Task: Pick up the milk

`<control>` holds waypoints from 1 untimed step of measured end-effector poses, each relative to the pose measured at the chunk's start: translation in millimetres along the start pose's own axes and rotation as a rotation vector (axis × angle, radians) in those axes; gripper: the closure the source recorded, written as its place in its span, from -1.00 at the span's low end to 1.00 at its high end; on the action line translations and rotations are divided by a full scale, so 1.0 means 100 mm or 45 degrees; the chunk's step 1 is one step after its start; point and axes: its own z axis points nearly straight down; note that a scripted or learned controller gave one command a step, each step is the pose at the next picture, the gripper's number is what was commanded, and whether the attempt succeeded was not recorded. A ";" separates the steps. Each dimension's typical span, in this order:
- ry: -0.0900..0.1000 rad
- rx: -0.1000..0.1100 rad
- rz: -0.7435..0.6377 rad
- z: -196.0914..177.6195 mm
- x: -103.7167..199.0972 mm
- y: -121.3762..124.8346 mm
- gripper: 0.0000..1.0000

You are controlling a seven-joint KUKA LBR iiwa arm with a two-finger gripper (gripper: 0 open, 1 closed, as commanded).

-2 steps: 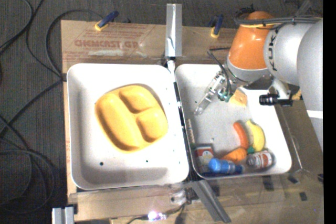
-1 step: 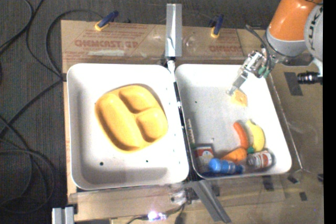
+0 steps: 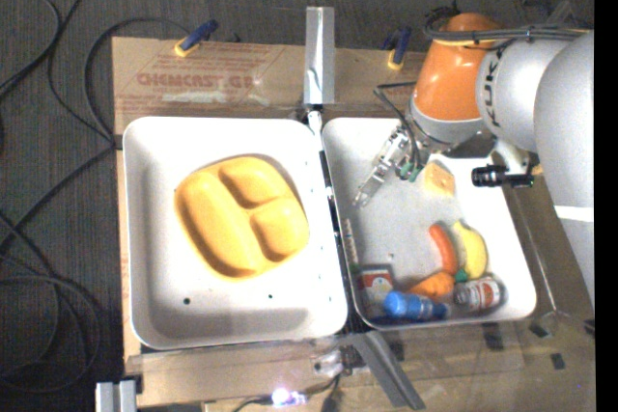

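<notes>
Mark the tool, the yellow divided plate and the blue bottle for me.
tool (image 3: 372, 188): camera view, between the fingertips, over the right bin.
yellow divided plate (image 3: 241, 215): camera view, middle, in the left bin.
blue bottle (image 3: 410, 306): camera view, body, at the right bin's near edge.

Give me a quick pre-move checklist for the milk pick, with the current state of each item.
1. Milk located, near the right bin's front left corner: ok.
2. Gripper above the milk: not ok, it hangs farther back in the bin.
3. Milk free of neighbours: not ok, a blue bottle lies right beside it.
4. Gripper free of load: ok.
5. Milk upright or lying: cannot tell.
</notes>
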 end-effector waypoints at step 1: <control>0.004 0.000 0.085 -0.11 0.61 -0.48 -1.00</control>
